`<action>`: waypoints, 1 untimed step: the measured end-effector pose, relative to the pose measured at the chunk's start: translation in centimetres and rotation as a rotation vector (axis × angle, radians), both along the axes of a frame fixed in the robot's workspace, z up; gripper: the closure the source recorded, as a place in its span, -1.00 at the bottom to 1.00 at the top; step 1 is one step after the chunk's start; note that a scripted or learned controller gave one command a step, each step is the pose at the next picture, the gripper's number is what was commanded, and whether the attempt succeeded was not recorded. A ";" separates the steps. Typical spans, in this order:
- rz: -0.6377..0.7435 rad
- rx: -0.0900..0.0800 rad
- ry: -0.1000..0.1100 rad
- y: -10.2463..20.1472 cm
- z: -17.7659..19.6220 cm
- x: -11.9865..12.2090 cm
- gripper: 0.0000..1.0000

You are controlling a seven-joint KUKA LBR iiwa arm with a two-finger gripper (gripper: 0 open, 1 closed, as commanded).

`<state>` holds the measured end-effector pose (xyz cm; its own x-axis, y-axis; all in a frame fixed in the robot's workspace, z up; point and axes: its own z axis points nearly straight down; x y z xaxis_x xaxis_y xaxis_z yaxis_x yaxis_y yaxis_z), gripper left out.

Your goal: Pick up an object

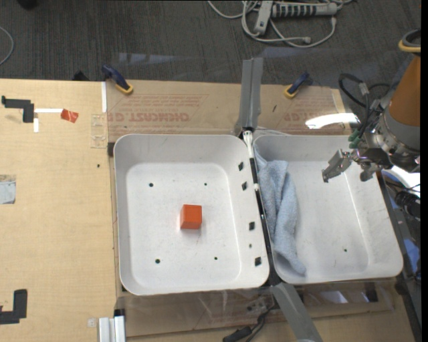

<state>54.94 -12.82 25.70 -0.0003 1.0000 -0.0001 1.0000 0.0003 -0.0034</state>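
Clearly, we saw the gripper (349,167) poised over the upper right part of the right bin (374,267), its two fingers spread apart with nothing between them. The orange block (191,217) lay well apart, mid-floor in the left bin (134,267), beyond the blue-grey cloth (281,214).

A dark grey carpeted floor (167,33) fills the top of the frame, with a white power strip (301,9) and loose cables (267,30) at upper centre. Below lies the table (53,220), light wood at left, with brown cardboard (180,110) clamped along its upper edge.
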 end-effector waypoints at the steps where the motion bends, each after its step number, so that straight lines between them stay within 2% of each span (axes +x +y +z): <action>1: 0.248 0.001 -0.001 -1.0 -9.4 2.4 -1.00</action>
<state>57.34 -13.80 16.28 -0.2462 0.9692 0.0006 0.9692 0.2462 -0.0024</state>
